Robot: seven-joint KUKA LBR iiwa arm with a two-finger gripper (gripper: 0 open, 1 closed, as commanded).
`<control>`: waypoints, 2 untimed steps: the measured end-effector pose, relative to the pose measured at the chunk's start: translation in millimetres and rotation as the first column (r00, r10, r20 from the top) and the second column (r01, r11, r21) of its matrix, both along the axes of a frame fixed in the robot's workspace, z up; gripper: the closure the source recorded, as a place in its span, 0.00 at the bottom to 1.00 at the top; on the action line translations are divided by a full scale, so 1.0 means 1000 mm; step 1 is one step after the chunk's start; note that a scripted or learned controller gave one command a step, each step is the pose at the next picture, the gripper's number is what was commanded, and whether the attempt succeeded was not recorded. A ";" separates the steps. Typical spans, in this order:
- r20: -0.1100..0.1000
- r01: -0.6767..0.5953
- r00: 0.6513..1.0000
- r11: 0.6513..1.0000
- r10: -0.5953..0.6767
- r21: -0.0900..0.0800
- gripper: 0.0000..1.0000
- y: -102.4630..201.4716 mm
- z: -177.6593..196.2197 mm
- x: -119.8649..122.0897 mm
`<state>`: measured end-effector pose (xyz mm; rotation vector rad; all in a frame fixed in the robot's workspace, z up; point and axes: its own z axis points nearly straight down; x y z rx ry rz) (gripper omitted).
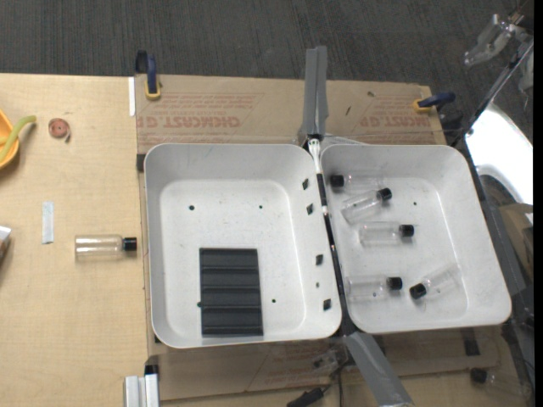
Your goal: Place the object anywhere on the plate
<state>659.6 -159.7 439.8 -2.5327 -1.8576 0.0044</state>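
A black ribbed plate [229, 292] lies flat in the left bin [170, 185], near its front edge. Several clear vials with black caps lie scattered in the right bin [458, 185]. One vial [366, 200] lies near the back left, with a loose-looking black cap [337, 180] just behind it. Another vial [386, 233] rests in the middle. Two more vials [373, 288] [437, 282] lie near the front.
On the wooden bench left of the bins lie a clear vial [102, 245], a white strip [47, 223], a small red disc [58, 127] and a yellow object [8, 138]. Clamps [148, 75] [433, 102] hold the cardboard behind the bins. A grey divider bar [316, 91] runs between the bins.
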 end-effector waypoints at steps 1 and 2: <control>0.000 0.174 0.985 0.985 -0.174 -0.001 0.00 -0.056 0.000 0.000; -0.002 0.356 0.934 0.934 -0.356 0.000 0.00 -0.004 0.000 0.000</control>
